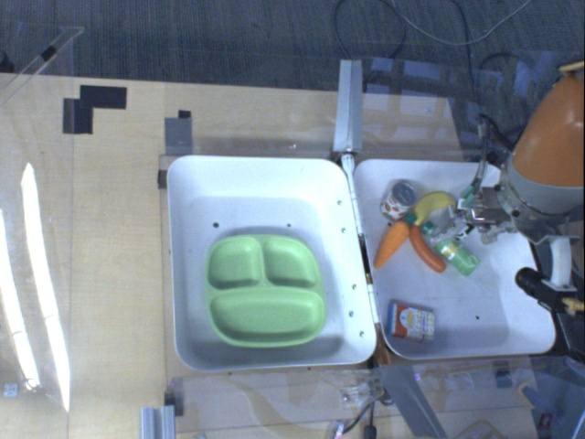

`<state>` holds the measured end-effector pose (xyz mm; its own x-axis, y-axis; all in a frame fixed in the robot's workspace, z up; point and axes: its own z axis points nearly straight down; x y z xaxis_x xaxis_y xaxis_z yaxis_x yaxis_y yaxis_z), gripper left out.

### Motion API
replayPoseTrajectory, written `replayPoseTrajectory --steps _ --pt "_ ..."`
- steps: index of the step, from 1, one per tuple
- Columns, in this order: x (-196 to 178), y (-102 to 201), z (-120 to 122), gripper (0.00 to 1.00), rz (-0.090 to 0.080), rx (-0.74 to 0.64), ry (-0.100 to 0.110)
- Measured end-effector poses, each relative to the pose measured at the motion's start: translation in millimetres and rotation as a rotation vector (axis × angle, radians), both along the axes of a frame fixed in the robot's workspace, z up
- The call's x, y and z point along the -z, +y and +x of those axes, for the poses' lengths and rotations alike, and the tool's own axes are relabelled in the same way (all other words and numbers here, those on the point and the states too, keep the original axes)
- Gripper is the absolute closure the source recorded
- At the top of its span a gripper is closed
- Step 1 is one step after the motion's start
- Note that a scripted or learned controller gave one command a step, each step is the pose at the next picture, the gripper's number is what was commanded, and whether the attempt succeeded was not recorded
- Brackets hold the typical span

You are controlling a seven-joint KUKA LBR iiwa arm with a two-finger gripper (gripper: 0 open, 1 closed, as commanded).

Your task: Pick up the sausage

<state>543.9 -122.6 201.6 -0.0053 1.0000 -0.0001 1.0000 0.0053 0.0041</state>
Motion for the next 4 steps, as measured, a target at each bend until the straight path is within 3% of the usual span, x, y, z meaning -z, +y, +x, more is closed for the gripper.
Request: replayPoseTrajectory --steps 1,2,3,4 --pt "103 1 16 0.00 -0.001 -0.036 -0.003" --pt "111 17 20 0.00 -0.003 -0.084 -0.008" --pt "100 20 23 1.00 0.001 -0.087 -0.015" --pt "111 13 17 1.00 0.002 0.036 -0.008"
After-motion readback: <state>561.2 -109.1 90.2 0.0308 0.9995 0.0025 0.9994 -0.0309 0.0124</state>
